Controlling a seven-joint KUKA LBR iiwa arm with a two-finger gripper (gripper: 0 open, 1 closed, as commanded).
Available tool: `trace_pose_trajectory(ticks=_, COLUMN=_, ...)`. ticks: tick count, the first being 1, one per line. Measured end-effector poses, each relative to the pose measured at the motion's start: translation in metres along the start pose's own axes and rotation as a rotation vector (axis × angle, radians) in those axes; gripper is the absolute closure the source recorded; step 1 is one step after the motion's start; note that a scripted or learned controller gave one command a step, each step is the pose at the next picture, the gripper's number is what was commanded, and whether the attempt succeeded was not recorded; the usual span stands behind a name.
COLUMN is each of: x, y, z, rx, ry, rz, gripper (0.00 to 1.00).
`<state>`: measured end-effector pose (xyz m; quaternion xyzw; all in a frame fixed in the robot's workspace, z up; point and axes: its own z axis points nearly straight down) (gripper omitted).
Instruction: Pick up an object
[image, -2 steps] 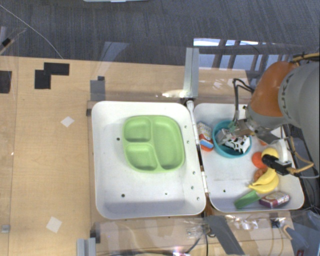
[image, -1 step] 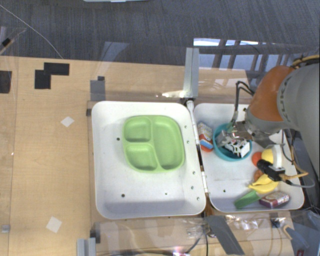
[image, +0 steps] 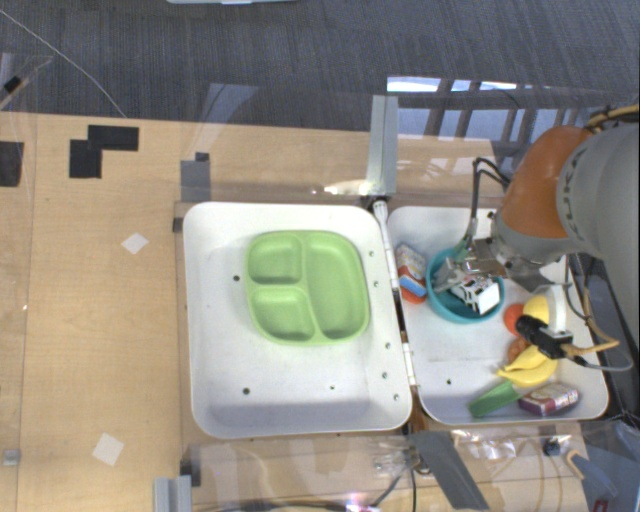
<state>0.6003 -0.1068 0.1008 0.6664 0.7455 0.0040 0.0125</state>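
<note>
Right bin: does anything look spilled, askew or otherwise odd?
Nothing looks spilled or damaged. The right bin is crowded: objects are heaped along its right and front sides, while the gripper sits over the teal bowl.

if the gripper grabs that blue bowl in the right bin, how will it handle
The blue bowl looks like thin rigid plastic, so probably light and stiff. Its round, smooth rim may slip from the gripper. It sits among other items, so pushing would likely nudge them.
</note>
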Motion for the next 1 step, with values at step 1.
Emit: trace_pose_trajectory(ticks=1, x=0.0518, y=0.0581, z=-0.1008, rx=0.015, ry=0.012, rz=0.061, gripper=1.00)
